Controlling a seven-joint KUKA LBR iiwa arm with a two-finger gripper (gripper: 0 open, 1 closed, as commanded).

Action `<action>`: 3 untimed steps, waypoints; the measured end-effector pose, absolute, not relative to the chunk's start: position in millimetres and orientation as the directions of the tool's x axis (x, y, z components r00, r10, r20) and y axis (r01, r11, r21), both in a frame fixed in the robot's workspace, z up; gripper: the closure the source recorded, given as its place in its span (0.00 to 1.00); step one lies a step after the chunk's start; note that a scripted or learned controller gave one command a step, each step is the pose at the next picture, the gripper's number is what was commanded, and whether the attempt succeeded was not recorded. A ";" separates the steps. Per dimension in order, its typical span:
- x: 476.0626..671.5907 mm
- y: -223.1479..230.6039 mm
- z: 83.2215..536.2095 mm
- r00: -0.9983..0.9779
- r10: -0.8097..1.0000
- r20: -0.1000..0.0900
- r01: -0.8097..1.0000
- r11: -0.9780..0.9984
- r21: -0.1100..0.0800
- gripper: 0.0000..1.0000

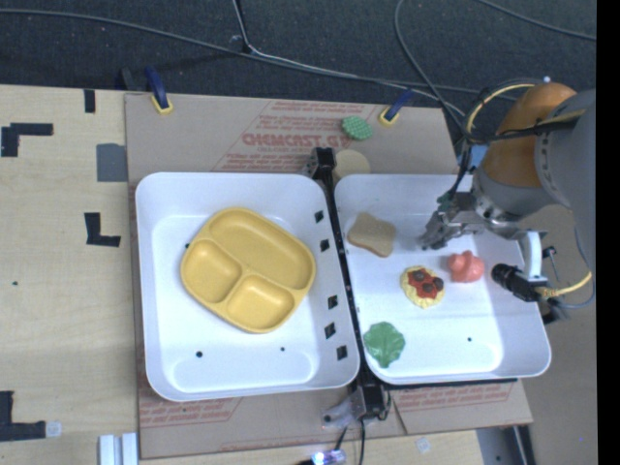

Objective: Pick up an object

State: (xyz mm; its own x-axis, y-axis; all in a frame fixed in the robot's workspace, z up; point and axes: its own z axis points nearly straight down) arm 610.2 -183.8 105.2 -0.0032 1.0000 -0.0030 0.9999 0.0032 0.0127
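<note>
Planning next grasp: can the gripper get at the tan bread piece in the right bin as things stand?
Probably yes. The gripper hovers in the right bin just right of the bread piece, bare bin floor between them. The pink toy and pizza piece lie off that path.

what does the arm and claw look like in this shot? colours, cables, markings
The arm is a grey rounded body with an orange band above the wrist. A yellow cable loops around the orange section, and a thin blue one runs down toward the wrist. The claw is a small dark grey metal piece. A white and black fitting sits beside it. No markings are legible.
</note>
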 end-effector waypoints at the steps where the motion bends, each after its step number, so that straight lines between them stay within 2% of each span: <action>1: 603.2 -189.4 161.3 0.000 1.000 -0.001 1.000 0.000 0.002 1.00; 2: 601.0 -198.3 217.2 -0.001 1.000 -0.001 1.000 0.001 0.004 1.00; 3: 601.8 -197.6 251.4 -0.002 1.000 0.000 1.000 0.002 0.002 1.00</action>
State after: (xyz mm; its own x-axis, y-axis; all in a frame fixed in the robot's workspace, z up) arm 601.8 -197.6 251.4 -0.0021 1.0000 -0.0005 1.0000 0.0021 0.0023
